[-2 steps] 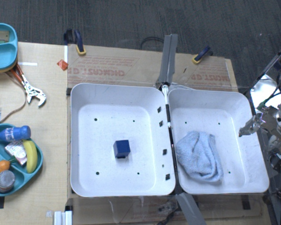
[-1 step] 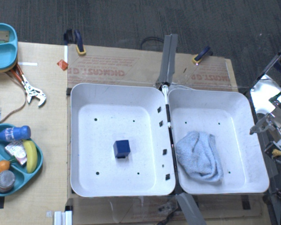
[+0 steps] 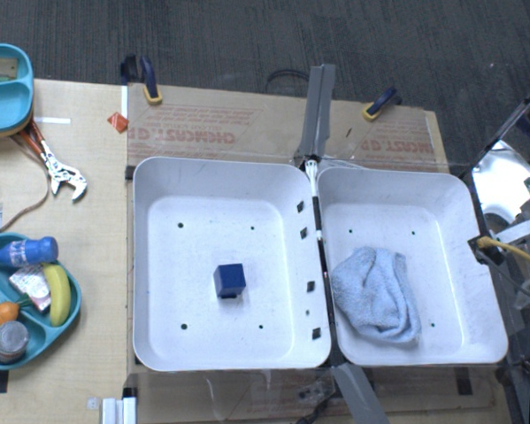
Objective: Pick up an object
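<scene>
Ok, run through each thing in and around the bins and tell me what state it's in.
Blue block: resting flat on the left bin floor, untouched.
Grey cloth: crumpled in a heap in the right bin.
Wrench: lying on the bench.
Banana: lying in the blue tray.

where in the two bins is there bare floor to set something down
The left bin is mostly bare: a small blue cube sits near the middle, with open floor on all sides, widest behind it. In the right bin, a crumpled grey cloth crowds the front left; the back strip and right side are free.
</scene>
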`<action>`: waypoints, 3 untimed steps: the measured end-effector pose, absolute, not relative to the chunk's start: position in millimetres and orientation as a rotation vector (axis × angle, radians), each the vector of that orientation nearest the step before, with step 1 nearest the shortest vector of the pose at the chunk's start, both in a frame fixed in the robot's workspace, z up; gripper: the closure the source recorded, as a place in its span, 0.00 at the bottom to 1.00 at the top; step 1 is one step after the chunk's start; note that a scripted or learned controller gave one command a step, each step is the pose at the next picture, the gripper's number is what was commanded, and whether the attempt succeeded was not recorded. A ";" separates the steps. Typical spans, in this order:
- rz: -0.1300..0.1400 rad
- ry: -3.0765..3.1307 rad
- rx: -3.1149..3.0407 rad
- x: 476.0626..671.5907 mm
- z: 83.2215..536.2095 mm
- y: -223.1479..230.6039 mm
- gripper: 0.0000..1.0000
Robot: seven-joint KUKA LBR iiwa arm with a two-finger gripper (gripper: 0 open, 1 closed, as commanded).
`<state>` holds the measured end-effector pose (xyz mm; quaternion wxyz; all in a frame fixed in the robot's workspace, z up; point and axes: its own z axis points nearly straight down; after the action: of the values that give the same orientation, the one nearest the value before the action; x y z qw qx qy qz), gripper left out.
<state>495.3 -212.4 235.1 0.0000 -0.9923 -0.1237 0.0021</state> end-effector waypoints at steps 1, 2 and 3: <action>0.007 -0.447 -3.109 525.1 248.7 -211.3 0.00; 0.006 -0.494 -3.103 510.4 338.8 -195.9 0.00; 0.006 -0.619 -3.081 486.8 401.4 -162.2 0.00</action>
<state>486.8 -162.2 401.4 -0.0005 -0.9804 -0.1971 0.0018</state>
